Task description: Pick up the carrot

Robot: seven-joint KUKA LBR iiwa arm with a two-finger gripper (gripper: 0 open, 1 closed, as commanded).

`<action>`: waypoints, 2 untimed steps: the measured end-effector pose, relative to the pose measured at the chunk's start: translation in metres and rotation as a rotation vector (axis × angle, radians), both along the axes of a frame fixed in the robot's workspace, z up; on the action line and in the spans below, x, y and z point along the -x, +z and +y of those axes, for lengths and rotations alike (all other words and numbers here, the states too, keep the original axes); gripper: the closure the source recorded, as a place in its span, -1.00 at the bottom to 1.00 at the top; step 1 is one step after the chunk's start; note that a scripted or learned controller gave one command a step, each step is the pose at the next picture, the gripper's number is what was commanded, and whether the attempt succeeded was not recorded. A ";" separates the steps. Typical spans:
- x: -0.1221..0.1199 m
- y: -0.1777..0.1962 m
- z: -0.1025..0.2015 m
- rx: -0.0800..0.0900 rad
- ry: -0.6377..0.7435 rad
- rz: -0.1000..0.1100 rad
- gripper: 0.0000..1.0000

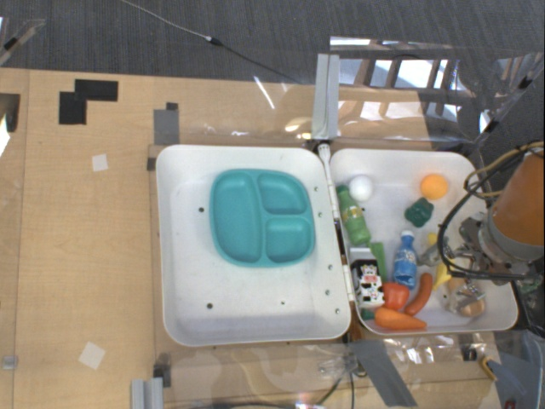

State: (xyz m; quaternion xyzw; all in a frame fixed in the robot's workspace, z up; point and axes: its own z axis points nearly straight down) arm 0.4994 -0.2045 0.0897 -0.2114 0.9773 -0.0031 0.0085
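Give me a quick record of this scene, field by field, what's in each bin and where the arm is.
left bin: holds a teal divided plate
right bin: white ball, orange ball, green bottle, dark green block, blue bottle, black-and-white toy, carrot
carrot position: near front edge of right bin, lying flat
arm: over the right bin's right side
gripper: right of the carrot, apart from it
task state: carrot not yet picked up

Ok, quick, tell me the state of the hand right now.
Hand: over the right bin, near the carrot; open or closed cannot be told.
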 end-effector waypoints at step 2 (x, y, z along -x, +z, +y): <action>0.006 0.000 -0.001 0.012 0.629 0.002 -1.00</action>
